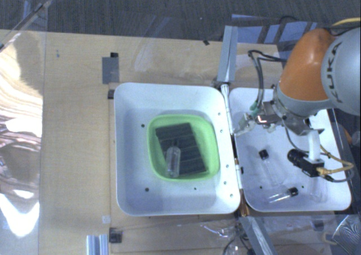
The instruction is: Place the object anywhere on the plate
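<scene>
A lime green plate (211, 148) sits in the middle of the left bin (127, 152). On it lies a dark grey ridged block (189, 141). A small clear tube (172, 159) rests across the block's near left part. My gripper (248, 122) hangs over the far left part of the right bin (338, 194), close to the wall between the two bins and apart from the plate. Its tip is small and blurred, and I see nothing that I can make out in it.
In the right bin lie a small black-capped vial (263, 154) and a clear vial with a black cap (285, 193) near the front. A black fitting with a yellow cable (307, 165) hangs from the arm above that bin. A grey post (227, 56) stands behind the bins.
</scene>
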Controlling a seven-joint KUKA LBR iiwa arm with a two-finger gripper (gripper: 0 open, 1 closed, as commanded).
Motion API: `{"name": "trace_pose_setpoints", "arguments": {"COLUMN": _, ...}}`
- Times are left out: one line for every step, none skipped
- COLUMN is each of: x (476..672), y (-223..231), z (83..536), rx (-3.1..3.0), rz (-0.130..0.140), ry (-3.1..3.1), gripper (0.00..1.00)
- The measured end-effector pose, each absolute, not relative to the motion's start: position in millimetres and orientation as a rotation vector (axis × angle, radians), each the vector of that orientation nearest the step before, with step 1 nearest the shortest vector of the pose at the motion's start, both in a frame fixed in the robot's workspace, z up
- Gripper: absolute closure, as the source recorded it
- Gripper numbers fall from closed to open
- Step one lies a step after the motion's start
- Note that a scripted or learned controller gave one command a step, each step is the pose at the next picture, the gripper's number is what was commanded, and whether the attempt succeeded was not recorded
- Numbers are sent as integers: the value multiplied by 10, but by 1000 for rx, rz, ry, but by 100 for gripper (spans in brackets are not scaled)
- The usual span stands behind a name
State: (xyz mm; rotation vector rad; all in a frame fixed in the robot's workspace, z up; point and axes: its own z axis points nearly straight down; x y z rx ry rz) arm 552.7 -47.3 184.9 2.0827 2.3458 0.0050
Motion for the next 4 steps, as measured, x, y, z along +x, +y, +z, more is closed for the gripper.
{"name": "trace_pose_setpoints", "arguments": {"x": 5798, "y": -1439, "z": 1931, "rx": 2028, "rz": 6, "ry": 2389, "gripper": 0}}
{"name": "trace_pose_setpoints", "arguments": {"x": 5824, "y": -1427, "z": 2053, "rx": 2018, "rz": 13, "ry": 2388, "gripper": 100}}
{"name": "trace_pose_setpoints", "arguments": {"x": 5311, "y": -783, "z": 1854, "rx": 1744, "rz": 5, "ry": 2607, "gripper": 100}}
{"name": "trace_pose_setpoints", "arguments": {"x": 5336, "y": -776, "z": 1970, "rx": 1739, "rz": 12, "ry": 2603, "gripper": 100}}
